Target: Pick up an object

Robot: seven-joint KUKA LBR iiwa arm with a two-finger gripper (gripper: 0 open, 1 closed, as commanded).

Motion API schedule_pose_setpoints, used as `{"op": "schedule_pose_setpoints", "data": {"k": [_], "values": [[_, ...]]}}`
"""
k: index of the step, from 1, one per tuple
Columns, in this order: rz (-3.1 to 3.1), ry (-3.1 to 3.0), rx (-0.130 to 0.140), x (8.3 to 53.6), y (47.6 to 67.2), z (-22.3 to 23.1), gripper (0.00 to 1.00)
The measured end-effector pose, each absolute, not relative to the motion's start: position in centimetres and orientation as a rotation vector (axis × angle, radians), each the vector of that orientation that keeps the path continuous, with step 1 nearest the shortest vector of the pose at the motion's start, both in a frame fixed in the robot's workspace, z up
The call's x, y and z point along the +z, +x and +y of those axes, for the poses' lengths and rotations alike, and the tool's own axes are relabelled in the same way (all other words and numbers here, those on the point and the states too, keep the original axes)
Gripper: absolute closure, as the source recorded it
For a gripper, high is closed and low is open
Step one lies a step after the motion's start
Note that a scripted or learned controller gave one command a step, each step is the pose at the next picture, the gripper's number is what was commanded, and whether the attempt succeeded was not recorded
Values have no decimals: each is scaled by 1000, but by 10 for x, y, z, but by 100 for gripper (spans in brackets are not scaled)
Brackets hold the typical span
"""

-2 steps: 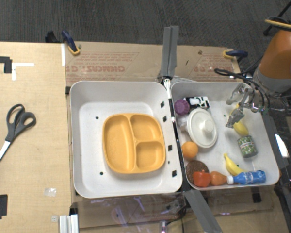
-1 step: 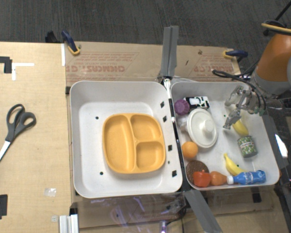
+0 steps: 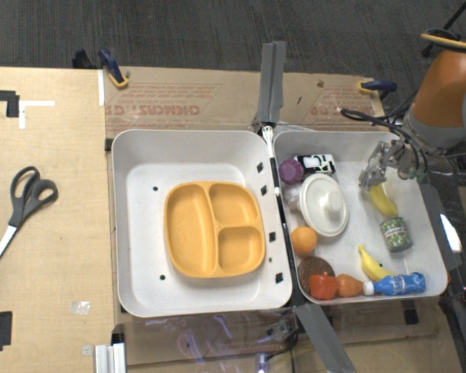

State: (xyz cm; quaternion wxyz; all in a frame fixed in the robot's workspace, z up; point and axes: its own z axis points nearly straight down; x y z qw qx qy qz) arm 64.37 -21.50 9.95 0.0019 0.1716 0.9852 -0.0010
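Camera view: left bin (image 3: 132, 231) holds a yellow tray (image 3: 215, 229); jaws' state unclear.

My arm (image 3: 446, 84) runs off the right edge, so most of it is cut away. My gripper (image 3: 377, 176) is too small and blurred to read. The white lid (image 3: 324, 202) covers part of whatever lies beneath it. The scissors' (image 3: 19, 208) blade tips leave the left edge.
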Motion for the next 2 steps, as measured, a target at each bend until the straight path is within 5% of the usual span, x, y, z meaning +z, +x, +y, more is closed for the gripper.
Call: {"op": "schedule_pose_setpoints", "data": {"k": [1, 2], "values": [[3091, 539, -3, 99, 644, -215, 0], [3090, 532, -5, 108, 645, -214, 100]]}}
